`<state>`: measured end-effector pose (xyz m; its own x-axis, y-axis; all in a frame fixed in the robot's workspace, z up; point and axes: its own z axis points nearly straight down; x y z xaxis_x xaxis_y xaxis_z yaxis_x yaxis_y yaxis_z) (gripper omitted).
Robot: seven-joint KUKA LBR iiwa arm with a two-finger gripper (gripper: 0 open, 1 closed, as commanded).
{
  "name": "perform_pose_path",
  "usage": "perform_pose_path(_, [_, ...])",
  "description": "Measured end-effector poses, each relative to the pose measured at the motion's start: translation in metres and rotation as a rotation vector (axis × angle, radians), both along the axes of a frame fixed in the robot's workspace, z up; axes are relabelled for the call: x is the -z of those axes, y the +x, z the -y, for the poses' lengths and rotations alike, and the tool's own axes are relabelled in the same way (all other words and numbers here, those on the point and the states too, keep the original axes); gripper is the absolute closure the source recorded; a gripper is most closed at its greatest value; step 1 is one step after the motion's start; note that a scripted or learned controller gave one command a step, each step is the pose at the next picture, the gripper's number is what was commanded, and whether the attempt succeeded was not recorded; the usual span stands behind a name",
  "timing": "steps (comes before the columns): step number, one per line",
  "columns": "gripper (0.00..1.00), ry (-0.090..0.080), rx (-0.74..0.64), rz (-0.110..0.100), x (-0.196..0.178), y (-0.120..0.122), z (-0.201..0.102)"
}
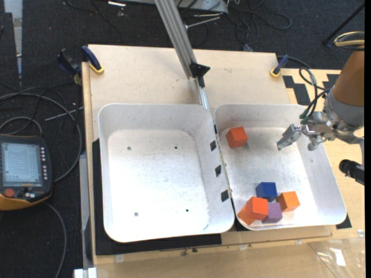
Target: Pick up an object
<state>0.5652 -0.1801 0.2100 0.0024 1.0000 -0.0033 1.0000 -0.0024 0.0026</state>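
The camera view is taken from above the table (pixel 145 74), on which two white bins are set side by side. The tool (pixel 301 136) is seen over the right bin (pixel 316 178), toward its two o'clock corner, with its two fingers spread apart and nothing held between them. An orange cube (pixel 236 136) is seen alone at the bin's eleven o'clock. At six o'clock a cluster is found: a blue cube (pixel 266 190), a larger orange block (pixel 254 209), a purple block (pixel 273 212) and a small orange cube (pixel 288 201). The left bin (pixel 152 172) is seen alongside.
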Motion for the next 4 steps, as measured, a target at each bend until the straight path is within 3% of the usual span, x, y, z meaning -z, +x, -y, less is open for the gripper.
perform_pose_path(1, [0.0,0.003,-0.002,-0.007,0.061,0.022,0.011])
perform_pose_path(2, [0.0,0.002,0.004,0.004,0.1,-0.076,-0.004])
perform_pose_path(3, [0.0,-0.002,-0.001,0.007,0.005,-0.074,0.026])
perform_pose_path(4, [0.0,0.006,-0.003,0.001,0.114,-0.074,0.043])
